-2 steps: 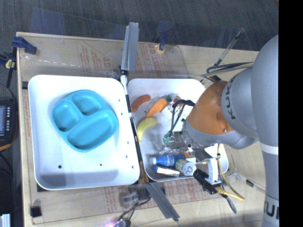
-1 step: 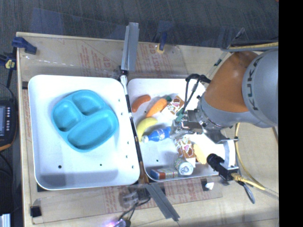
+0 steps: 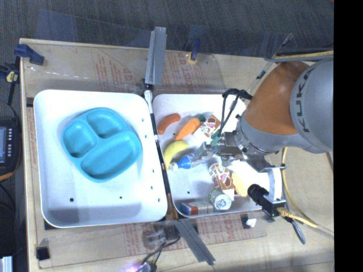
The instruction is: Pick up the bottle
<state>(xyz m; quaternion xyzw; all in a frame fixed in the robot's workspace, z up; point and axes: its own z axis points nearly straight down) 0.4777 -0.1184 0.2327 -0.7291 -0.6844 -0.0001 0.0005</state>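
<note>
Seen from above at a slant, a wooden desk (image 3: 85,67) carries two shallow white bins side by side; the left bin (image 3: 51,203) holds a blue divided plate (image 3: 102,143) with three compartments, lying flat near the middle of the bin; the right bin (image 3: 170,103) holds a jumble of small things. A grey arm (image 3: 306,112) with an orange band reaches in from the right, and its end effector (image 3: 212,147) hangs over the middle of the right bin; whether it is open, closed or gripping anything cannot be told here, as the parts are small and cluttered. The bottle (image 3: 182,163), clear with a blue cap, lies on its side just left of the end effector, beside a yellow banana (image 3: 174,149); whether the end effector touches it is unclear. Farther back lie an orange carrot (image 3: 187,128) and a reddish sausage (image 3: 168,122), near each other. Nearer the front lie a patterned carton (image 3: 222,177), a can (image 3: 221,200) on its side, and a small red and blue box (image 3: 190,208) against the near wall.
</note>
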